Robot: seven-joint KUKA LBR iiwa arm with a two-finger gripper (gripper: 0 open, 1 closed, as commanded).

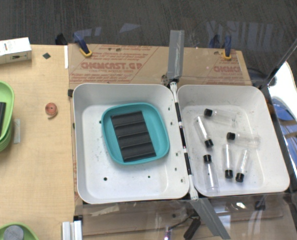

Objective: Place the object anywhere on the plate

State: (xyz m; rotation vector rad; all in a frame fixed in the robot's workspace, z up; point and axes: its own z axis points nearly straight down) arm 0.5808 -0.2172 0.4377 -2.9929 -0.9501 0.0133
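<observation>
In the left bin (88, 184): a teal plate (107, 129) lies a little left of the middle, and I see a dark ribbed block (133, 135) covering most of its inside.
In the right bin (268, 181): the clear tubes (203, 130) with black caps lie scattered on the floor, about six by my count, all flat and pointing different ways.
Tubes and plate: well apart, with the wall between the two bins separating them; none of the tubes is on the plate.
My end effector: I cannot tell whether it is released or clenched.
Behind the bins: a brown cardboard sheet (113, 64) with red print, clamped at its far edge.
On the wooden surface (33, 174) to the left: a green tray (3, 96) at the edge, a small reddish round piece (50, 109) near it, and a white box (8, 50) further back.
</observation>
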